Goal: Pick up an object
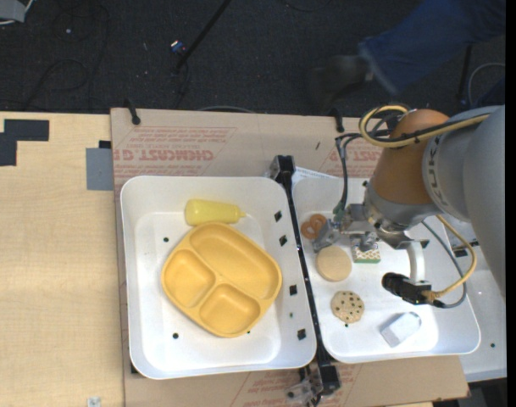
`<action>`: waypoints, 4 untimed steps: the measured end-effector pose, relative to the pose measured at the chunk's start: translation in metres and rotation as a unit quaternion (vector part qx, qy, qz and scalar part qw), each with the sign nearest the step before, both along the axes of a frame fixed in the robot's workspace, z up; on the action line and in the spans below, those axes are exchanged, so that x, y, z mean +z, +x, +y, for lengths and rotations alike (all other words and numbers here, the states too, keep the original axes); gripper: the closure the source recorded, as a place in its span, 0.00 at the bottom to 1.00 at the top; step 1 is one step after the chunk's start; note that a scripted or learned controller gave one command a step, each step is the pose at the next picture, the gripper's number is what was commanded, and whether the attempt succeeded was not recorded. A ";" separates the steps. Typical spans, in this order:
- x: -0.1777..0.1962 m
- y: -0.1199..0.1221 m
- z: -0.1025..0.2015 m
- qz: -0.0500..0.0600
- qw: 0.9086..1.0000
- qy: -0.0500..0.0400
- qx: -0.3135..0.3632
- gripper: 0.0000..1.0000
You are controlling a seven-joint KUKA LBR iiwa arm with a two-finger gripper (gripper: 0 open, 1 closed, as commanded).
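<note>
Now, gripper: above right bin, finger state unclear.
Bun: 7 o'clock of gripper, close.
Cookie: 6 o'clock of bun.
Plate: left bin.

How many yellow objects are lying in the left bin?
2: a divided yellow plate in the middle of the left bin, and a yellow bottle just behind it.

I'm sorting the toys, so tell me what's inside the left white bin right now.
The left bin holds a yellow divided plate with three compartments, and a yellow squeeze bottle lying beside the plate's far edge. Whatever lies beneath the plate is covered.
</note>
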State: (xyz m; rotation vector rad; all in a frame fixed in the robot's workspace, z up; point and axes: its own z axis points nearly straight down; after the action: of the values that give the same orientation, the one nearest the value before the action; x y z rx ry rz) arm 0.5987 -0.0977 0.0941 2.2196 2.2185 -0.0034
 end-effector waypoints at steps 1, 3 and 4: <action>0.013 0.001 0.000 -0.001 1.000 0.001 -0.002 1.00; 0.108 0.002 0.000 -0.001 1.000 0.002 0.000 1.00; 0.105 -0.020 0.046 0.003 1.000 0.003 0.002 1.00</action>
State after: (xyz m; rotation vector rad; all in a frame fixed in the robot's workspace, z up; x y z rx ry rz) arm 0.5783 -0.0521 0.1990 2.2217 2.2286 -0.0037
